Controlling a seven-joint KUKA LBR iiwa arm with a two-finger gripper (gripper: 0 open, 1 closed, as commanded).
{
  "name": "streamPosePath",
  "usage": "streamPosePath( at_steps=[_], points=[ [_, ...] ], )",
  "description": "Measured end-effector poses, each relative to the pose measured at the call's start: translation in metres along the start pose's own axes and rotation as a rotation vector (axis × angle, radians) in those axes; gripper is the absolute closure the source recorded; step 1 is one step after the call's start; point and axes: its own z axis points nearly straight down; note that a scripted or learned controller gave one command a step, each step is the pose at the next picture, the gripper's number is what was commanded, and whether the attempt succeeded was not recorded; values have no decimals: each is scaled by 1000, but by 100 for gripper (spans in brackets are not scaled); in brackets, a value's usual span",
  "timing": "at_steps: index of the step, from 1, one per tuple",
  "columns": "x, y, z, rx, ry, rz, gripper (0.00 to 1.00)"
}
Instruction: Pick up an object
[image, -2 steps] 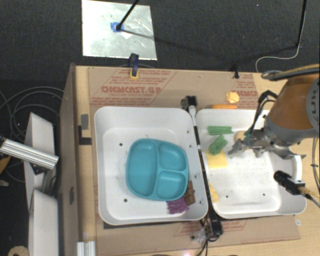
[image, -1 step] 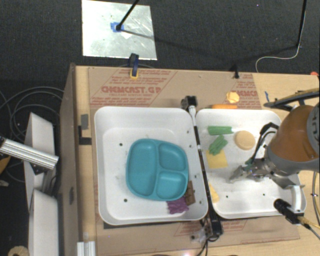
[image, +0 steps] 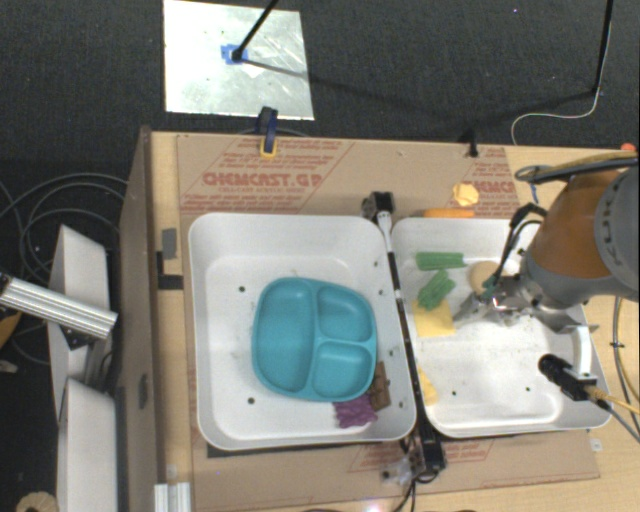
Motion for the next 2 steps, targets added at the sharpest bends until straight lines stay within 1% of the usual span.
streamPosePath(
  at_steps=[1,2],
  points=[
    [3,112,7,20,1,3,0],
    [56,92,6,6,4,-2,0]
  ],
)
